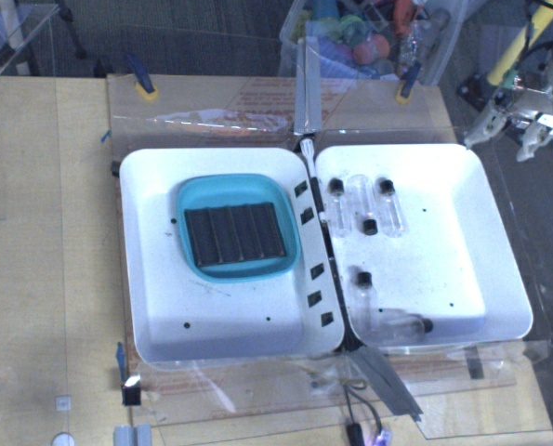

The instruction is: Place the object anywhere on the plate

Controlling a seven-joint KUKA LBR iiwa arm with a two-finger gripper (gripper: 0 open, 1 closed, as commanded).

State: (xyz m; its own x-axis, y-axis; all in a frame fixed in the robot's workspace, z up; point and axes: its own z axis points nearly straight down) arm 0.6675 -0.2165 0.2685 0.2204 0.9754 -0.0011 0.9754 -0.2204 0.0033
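Lying in right bin (462, 249): clear vials (360, 207).

Pincer (536, 130) cropped at right edge

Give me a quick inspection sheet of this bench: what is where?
Surface: two white bins, left bin and right bin, side by side on a wooden bench.
Job's things: teal plate in left bin with a dark ribbed block on it; clear vials with black caps in right bin.
Clutter: nothing seen in the bins beyond these.
Gripper: at upper right, off the bins; state unclear.
Cables: some at the front edge.
Surroundings: tub of toys behind the bench.
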